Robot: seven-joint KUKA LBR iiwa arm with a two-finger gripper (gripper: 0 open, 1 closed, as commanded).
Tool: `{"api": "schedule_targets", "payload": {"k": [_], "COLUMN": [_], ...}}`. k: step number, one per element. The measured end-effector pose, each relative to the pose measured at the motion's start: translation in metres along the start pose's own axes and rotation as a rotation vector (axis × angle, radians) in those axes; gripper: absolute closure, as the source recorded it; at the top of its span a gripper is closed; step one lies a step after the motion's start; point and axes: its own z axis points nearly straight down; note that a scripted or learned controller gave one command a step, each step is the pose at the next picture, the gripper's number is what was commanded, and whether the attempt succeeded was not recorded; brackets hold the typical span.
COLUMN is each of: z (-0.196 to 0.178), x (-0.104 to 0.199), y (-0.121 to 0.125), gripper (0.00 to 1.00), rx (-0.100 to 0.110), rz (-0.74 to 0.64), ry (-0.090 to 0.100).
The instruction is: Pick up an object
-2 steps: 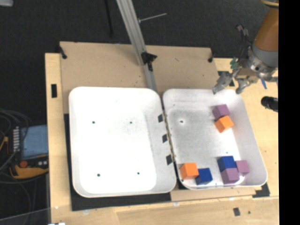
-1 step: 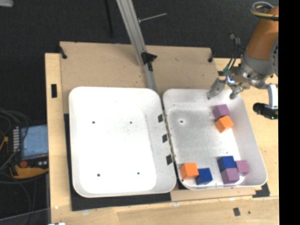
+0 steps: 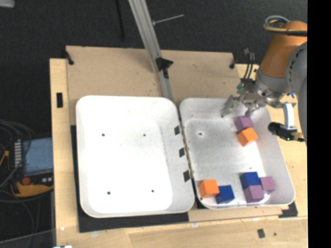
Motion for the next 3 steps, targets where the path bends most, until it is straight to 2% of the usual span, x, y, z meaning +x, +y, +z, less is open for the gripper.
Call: {"api": "schedule_targets", "payload": {"k": [1,2,3], "z": [-0.016,-0.071,-0.11], "x": [-0.002,-0.011,-0.012], "y": [0.002,-0.001,0.0], "gripper": [1.0,1.0,1.0], "rx": [-0.007,-0.01,-0.009], "rz": [-0.003,0.005,0.003], "ry": [-0.004,0.0,0.0]}}
